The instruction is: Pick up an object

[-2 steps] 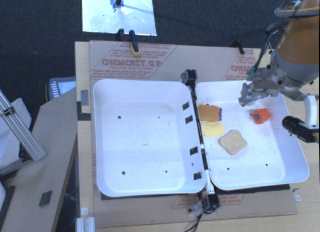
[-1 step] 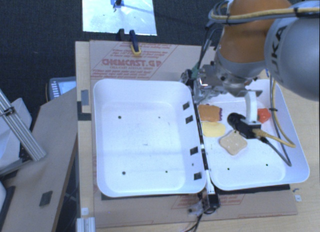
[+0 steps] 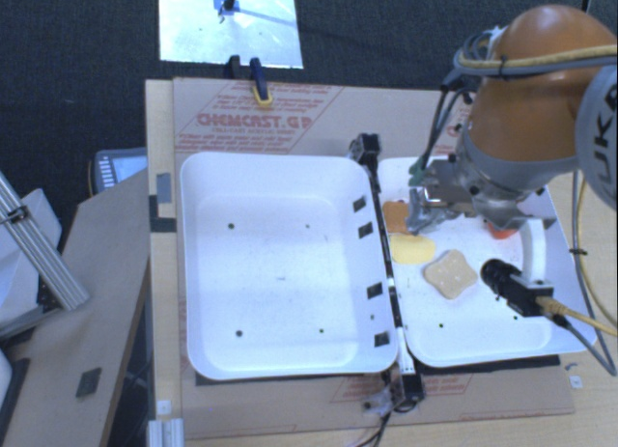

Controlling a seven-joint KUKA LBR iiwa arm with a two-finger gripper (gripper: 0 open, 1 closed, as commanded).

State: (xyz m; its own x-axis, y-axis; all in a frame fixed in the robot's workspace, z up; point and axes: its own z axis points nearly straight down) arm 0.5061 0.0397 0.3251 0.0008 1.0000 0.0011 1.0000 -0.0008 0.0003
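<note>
The claw [image 3: 423, 211] hangs low over the left half of the right bin [image 3: 463, 334], near the wall beside its neighbour. From this angle we cannot tell whether it is released or clenched, and we see nothing clearly held in it. We judge the pick not yet done, since every candidate we can make out appears to lie on the bin floor. Nearest is an orange piece [image 3: 395, 214], just beside the claw on its left and close to the wall. A flat yellow piece [image 3: 412, 249] lies just below it, and a tan slice [image 3: 451, 273] sits at the yellow one's lower right edge, touching or nearly so. A red piece [image 3: 500, 232] peeks from under the arm [image 3: 541, 69], mostly hidden. What is left, as we read it, is the grasp and the lift. The wall crowds the orange piece, and the yellow and tan pieces lie tight together, so taking one may nudge the other. The left bin [image 3: 280, 271] lies bare alongside.
</note>
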